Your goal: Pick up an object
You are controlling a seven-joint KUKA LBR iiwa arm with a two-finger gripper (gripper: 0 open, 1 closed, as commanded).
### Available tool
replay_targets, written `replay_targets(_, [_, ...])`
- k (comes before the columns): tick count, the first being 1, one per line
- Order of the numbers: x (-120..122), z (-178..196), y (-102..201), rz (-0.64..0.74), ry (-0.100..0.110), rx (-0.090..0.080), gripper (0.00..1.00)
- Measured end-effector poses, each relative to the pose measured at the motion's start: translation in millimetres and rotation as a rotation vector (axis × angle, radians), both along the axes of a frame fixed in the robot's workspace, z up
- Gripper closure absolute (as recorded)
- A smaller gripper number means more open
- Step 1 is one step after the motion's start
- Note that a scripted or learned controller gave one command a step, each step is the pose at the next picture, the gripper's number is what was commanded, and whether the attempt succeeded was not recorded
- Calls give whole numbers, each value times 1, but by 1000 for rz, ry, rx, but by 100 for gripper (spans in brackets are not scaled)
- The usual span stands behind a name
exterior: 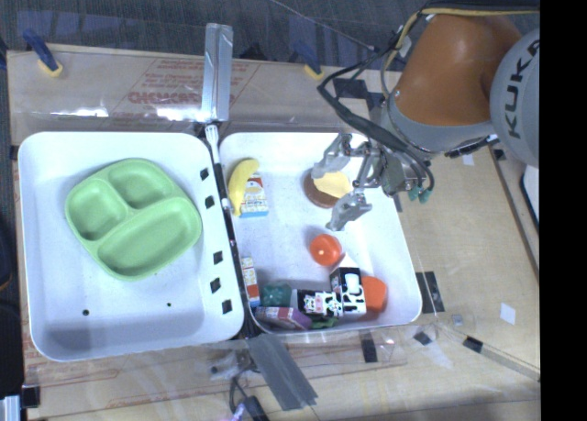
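While its two fingers stand spread with nothing between them, the gripper (pixel 335 192) hangs over the right bin (pixel 385 149), straddling a yellow-and-brown round object (pixel 328 188) near the far wall. Just below lies an orange ball (pixel 325 249); a banana (pixel 242 182) rests by the divider, and small packages (pixel 316 303) crowd the near edge. The left bin (pixel 37 227) holds a green divided plate (pixel 133 217). Nothing is lifted, so closing and raising remain.

Your hand (pixel 337 192) hangs open over the right bin (pixel 394 227) at frame centre-right, fingers spread above a tan disc (pixel 321 192). Just below sits an orange ball (pixel 325 249); the green divided plate (pixel 134 216) lies in the left bin (pixel 37 254).
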State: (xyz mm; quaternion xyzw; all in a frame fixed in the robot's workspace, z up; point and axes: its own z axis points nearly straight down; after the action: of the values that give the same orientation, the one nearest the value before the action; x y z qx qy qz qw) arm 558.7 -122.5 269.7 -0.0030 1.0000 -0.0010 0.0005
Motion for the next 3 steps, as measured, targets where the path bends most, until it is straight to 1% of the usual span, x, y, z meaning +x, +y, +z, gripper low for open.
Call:
replay_targets(1, [-5,-126,-50,-16,10,5,0])
replay_targets(2, [-46,-155,-47,-1,-15,-1,0])
replay_targets(3, [83,-176,18,-71,-6,4,0])
